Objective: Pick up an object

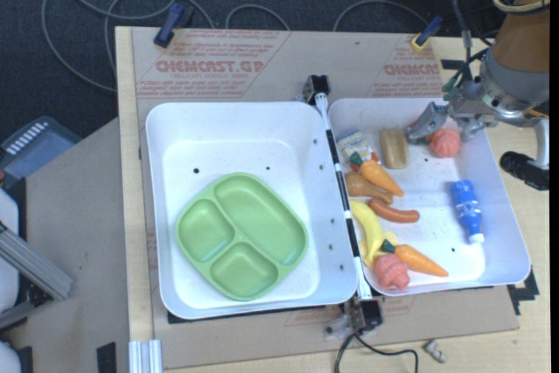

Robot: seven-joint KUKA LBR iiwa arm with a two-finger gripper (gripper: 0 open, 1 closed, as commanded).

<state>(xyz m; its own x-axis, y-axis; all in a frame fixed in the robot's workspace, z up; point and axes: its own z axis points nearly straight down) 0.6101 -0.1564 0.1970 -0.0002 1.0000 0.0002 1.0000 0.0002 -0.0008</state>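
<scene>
Toy food is lying scattered across the right bin [511,262], and nearest the camera a pink strawberry-like piece [392,273] is sitting at the front edge, touching an orange carrot [421,259] that is pointing off to the right. Just behind them a yellow banana [369,229] is curving along the bin's left wall, with a small sausage [394,210] lying beside it. Over on the right side a blue bottle [465,207] is lying flat, well apart from that cluster. Moving farther back, a second carrot [379,174] is resting against a brownish piece [362,185], and a tan bread-like block [394,148] is standing near a small printed packet [353,142]. At the far end the gripper [444,128] is hanging low over a pink ball [445,143], its grey fingers [425,123] spread apart around the top of it, not closing on it. The left bin [166,127] is holding a green divided plate [242,235], sitting toward its front.
</scene>
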